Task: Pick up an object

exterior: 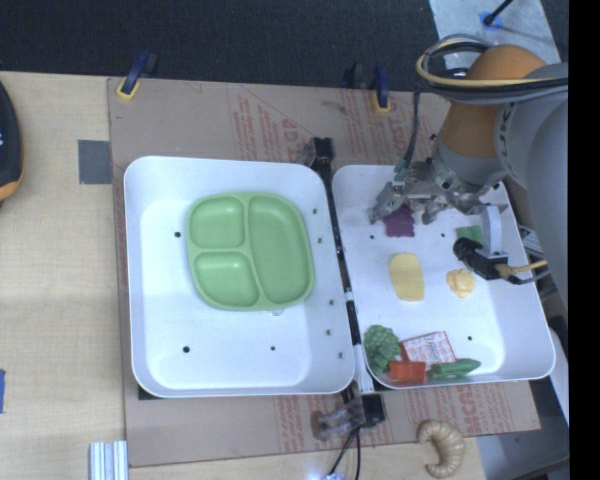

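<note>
A: We have the gripper low over the far end of the right bin, right above the purple object. That looks like our target. Are we on it yet?

B: We cannot tell. The metal fingers sit just over its far edge, but the view doesn't show whether they are spread or closed, or whether anything is between them. We shouldn't call it held.

A: Then how do we do this well?

B: We'd centre over the purple piece before closing, since it lies close to the bin's left wall and the far rim. A finger landing on the wall would likely push the piece aside. After closing, we'd lift straight up and check that it comes with us.

A: And the piece itself?

B: Small, dark purple, blocky and flat-lying, partly covered by the gripper. We judge it light and easy to nudge.

A: Neighbours?

B: The yellow oblong piece lies nearer the camera from it, apart. The small yellow lump is to the right of that. Neither crowds our approach. The green divided plate sits in the left bin, well away.
</note>
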You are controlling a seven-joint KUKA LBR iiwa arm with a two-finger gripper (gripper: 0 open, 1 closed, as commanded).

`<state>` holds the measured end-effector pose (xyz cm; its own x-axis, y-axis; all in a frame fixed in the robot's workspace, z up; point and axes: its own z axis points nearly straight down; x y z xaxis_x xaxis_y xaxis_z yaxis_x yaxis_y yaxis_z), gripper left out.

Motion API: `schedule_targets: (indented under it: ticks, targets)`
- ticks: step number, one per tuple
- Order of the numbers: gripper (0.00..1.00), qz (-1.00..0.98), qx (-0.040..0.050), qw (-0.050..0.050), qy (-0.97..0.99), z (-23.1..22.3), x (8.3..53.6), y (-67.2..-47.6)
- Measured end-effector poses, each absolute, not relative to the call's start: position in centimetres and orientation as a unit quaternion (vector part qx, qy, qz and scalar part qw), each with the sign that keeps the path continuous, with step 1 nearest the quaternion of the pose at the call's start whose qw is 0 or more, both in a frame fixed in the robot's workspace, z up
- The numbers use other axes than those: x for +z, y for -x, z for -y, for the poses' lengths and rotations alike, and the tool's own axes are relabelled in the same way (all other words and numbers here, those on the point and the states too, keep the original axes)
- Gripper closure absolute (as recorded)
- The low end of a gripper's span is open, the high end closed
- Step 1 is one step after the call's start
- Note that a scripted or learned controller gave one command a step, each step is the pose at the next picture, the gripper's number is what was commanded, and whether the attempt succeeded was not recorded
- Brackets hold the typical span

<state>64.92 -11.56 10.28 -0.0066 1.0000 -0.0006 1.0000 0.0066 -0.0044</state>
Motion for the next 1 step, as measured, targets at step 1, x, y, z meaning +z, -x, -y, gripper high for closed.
schedule_targets:
  ticks: [1]
  targets:
    - [0.00, 0.707, 0.0044, 0.003, 0.707, 16.40, 9.07, -57.94]
